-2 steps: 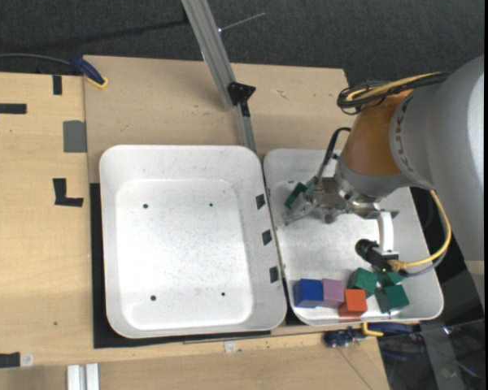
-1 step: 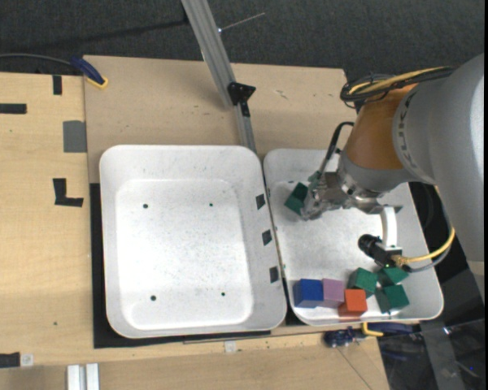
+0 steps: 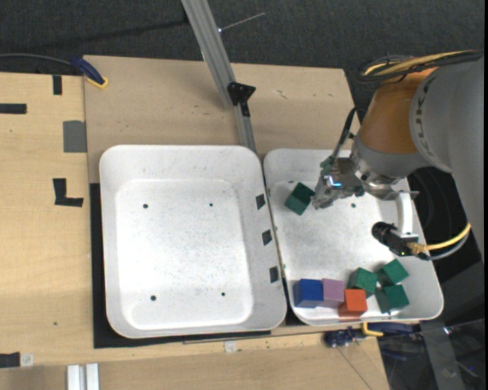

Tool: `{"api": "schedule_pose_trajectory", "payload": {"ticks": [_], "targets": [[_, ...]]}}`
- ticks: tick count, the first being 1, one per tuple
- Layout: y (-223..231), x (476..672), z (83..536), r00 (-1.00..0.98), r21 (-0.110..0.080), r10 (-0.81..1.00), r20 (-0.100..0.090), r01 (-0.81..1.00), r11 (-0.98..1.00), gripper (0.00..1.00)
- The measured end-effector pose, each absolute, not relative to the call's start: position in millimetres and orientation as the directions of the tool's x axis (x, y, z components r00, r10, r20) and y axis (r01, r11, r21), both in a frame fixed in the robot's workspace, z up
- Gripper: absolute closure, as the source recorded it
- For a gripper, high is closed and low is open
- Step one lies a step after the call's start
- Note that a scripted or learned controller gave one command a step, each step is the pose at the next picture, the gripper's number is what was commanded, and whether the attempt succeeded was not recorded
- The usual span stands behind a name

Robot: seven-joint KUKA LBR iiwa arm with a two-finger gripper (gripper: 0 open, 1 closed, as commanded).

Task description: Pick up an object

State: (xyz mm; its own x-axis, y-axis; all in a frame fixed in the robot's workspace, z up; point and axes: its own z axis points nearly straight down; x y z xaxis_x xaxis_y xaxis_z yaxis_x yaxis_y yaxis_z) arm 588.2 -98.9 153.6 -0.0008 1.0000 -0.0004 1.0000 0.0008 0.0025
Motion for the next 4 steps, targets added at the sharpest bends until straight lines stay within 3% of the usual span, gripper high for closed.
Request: {"api": "schedule_pose_trajectory", "payload": {"ticks": [2, 3, 4], "targets": [[-98.4, 588.0, 268.2, -0.001, 0.005, 1.000, -0.001, 1.000, 0.001, 1.00], [-42.9, 571.9, 270.7, -0.006, -0.001, 1.000, 0.001, 1.000, 0.006, 1.00], [11.5, 567.7, 257.2, -0.006, -0.003, 1.000, 0.001, 1.000, 0.006, 1.00]]}}
